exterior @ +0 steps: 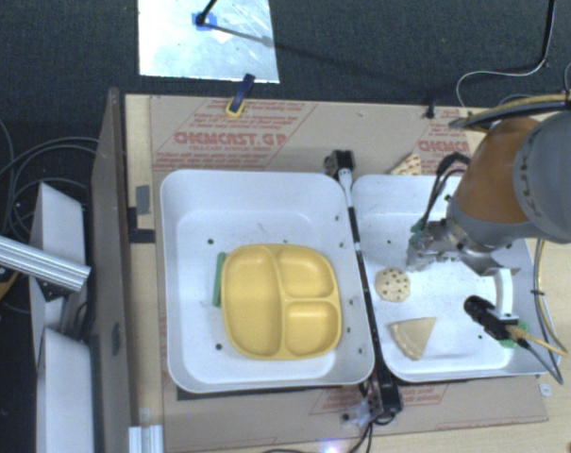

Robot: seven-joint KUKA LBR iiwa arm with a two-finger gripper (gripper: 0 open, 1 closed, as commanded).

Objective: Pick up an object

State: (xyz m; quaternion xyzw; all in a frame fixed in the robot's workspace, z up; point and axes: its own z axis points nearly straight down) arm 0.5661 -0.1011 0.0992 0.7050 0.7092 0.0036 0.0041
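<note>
Camera view: the two-finger gripper (419,256), finger state indiscernible, hovered in the right white bin (455,361) just above the round speckled cookie-shaped piece (393,284). You would do well to centre over it before descending, clear of the tan wedge-shaped piece (412,336).

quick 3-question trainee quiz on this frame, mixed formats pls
1. True or false: the yellow three-compartment plastic tray sits in the left white bin.
2. Which lies nearer the gripper: A) round speckled cookie B) tan wedge-shaped piece?
3. Fill in: the thin green strip lies along the tray's ____ edge in the camera view.

Key: 1 true; 2 A; 3 left.
</note>
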